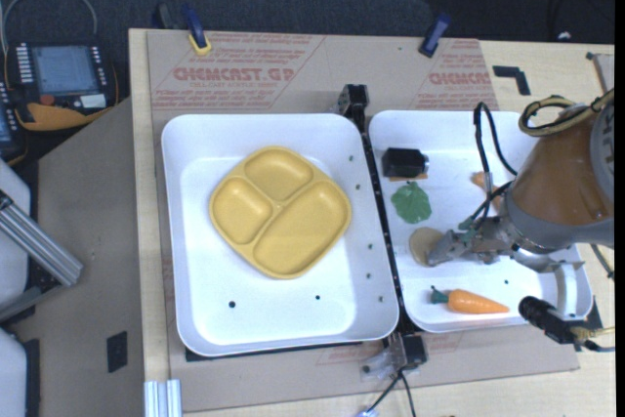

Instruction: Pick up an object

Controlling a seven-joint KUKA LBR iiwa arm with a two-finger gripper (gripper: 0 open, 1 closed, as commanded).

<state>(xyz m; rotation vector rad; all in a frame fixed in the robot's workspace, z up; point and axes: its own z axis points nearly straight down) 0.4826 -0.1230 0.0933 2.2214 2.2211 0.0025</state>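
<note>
Hovering low in the right bin (pixel 441 126), the gripper (pixel 441 250) was touching a tan disc (pixel 422 242) on its left; whether clenched, I could not tell

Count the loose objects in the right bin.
4 visible: black block at the far left, green piece below it, tan disc by the claw, carrot nearest. The arm may hide others.

You've got a mustard-yellow three-section plastic plate (pixel 280 210) in the plain white left bin (pixel 186 308); in the white right bin (pixel 420 308), an orange carrot with green top (pixel 472 302), a green leafy piece (pixel 411 202), a black block (pixel 402 162).
</note>
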